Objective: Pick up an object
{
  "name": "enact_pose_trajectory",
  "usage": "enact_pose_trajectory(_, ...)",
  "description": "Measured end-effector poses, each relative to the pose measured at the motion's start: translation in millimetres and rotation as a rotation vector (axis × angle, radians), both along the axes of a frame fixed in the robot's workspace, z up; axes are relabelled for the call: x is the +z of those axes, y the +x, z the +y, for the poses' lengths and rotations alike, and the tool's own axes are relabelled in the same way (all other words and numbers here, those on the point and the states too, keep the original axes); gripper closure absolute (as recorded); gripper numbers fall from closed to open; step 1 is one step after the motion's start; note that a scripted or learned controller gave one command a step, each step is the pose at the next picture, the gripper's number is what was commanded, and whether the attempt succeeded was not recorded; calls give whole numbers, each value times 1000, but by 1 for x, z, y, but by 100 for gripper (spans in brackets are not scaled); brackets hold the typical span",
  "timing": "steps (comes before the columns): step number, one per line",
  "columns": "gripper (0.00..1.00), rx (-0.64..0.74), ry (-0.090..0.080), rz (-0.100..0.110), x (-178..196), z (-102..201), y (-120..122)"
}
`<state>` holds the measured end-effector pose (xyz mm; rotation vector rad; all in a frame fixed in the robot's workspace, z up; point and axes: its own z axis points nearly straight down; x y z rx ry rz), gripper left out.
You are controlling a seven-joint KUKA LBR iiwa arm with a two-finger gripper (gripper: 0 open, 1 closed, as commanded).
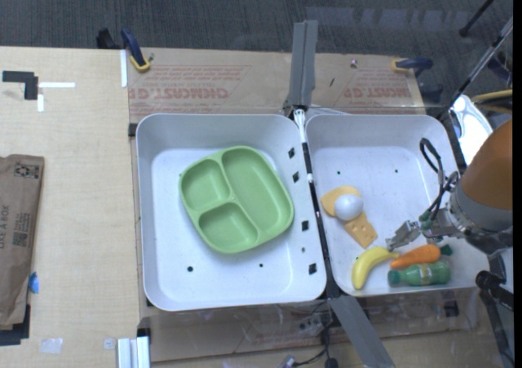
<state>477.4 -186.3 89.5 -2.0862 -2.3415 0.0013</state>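
The green bottle (419, 275) lies along the near wall of the right bin (383, 142), nearest the camera, just below and a little to the camera's right of the gripper (405, 234). Touching the bottle's upper side is the carrot (417, 255), which sits directly under the tool and slightly to its right, almost at the fingertips. The banana (369, 265) curves just below and to the left of the gripper, near but apart from it. Farther left of the tool and a bit higher in the view rest the cheese wedge (360, 230) and the white ball (348, 206), the ball lying on a yellow piece. Well off to the tool's left, in the other bin (163, 195), is the green divided plate (236, 198). The gripper has its two fingers spread apart, with nothing between them, tilted low over the bin floor beside the carrot. As for progress, nothing has been lifted: every object lies on the bin floor, and the tool is only positioned close above the cluster. The closing of the fingers on one item, most likely the carrot or the banana, and the raise are both left to do.
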Motion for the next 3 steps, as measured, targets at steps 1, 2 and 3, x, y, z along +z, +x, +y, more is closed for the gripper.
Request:
enact_pose_trajectory(1, 0, 70, -1, -1, 0, 61, 21)
enact_pose_trajectory(2, 0, -84, -1, 1, -1, 87, 7)
enact_pose_trajectory(3, 0, -245, -4, 2, -1, 89, 42)
